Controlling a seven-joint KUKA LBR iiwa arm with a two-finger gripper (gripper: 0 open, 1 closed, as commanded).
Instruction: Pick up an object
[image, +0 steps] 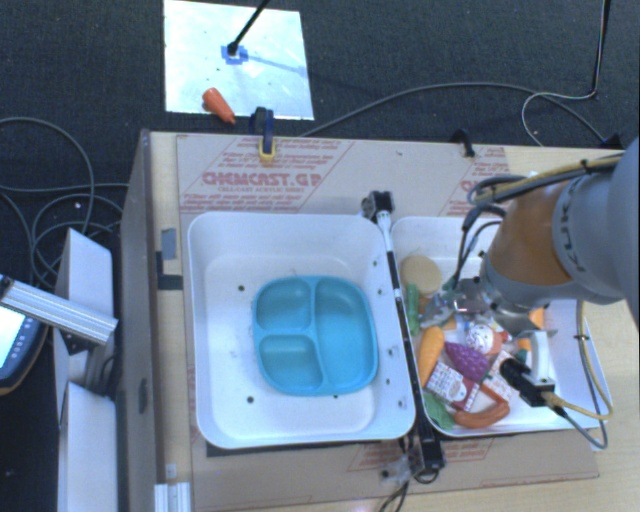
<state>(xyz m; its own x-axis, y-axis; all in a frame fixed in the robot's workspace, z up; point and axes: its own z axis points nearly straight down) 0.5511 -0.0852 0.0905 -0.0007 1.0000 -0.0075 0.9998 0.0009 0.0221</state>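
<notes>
Looking down from my remote station, I see two white bins side by side on a bench; the left bin (215, 300) holds a blue divided plate (314, 335) lying flat at its middle; just right of that plate, across the shared rim, the right bin (585, 400) holds a heap of toys; a carrot (430, 350) lies nearest the plate, a purple piece (467, 358) just beyond it, a red sausage (482, 415) below those, a beige disc (421, 271) above them; the arm (560, 240) reaches in from the far side; its gripper (470, 315) sits low over the heap, its state one I cannot tell.
</notes>
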